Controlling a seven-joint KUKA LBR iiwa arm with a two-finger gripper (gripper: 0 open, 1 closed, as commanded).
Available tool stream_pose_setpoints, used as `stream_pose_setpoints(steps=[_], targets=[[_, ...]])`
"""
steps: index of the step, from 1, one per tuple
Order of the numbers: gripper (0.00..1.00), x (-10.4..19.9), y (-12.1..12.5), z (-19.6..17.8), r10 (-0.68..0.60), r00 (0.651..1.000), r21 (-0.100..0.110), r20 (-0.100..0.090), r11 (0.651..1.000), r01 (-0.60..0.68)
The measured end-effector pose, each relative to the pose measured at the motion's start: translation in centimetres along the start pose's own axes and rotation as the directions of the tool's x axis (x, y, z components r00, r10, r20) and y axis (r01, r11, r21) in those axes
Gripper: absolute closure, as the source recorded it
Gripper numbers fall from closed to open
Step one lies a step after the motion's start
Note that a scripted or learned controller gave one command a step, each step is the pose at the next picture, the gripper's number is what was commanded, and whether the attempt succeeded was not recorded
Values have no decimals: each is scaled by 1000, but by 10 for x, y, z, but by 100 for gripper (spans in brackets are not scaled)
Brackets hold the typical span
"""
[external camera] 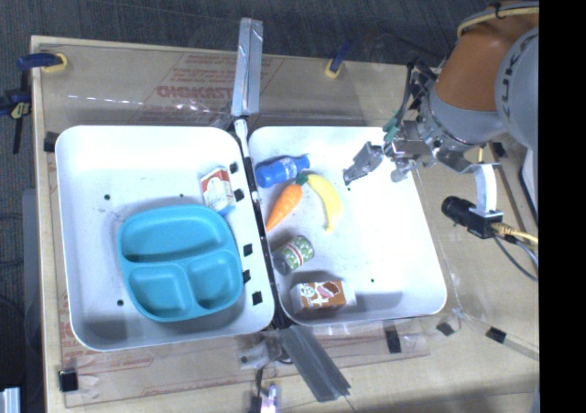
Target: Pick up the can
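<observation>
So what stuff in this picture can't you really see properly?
- Gripper: too small and dark in the camera view to tell how its fingers stand.
- Can: label print too small to read.
- Arm: cut off by the view's right side.
- Carton: lower corner hidden behind the blue tray; print too small.
- Bottle: blurred, so its label is unreadable.
</observation>
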State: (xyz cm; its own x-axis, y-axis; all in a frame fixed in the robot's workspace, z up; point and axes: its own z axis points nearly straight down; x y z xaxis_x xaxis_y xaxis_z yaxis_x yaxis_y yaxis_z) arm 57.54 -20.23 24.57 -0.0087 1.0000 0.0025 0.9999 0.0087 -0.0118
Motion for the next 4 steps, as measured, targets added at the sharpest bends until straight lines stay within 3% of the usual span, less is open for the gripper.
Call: stream_pose_setpoints(steps=[1,2,3,4], targets=[[0,60,-39,85,-76,997,1,1,997,76],[0,82,-69,157,-182,983,-9,16,983,182],[100,87,-68,150,-193,981,-4,7,981,193],[100,157,-51,59,-429,903,-3,4,903,429]])
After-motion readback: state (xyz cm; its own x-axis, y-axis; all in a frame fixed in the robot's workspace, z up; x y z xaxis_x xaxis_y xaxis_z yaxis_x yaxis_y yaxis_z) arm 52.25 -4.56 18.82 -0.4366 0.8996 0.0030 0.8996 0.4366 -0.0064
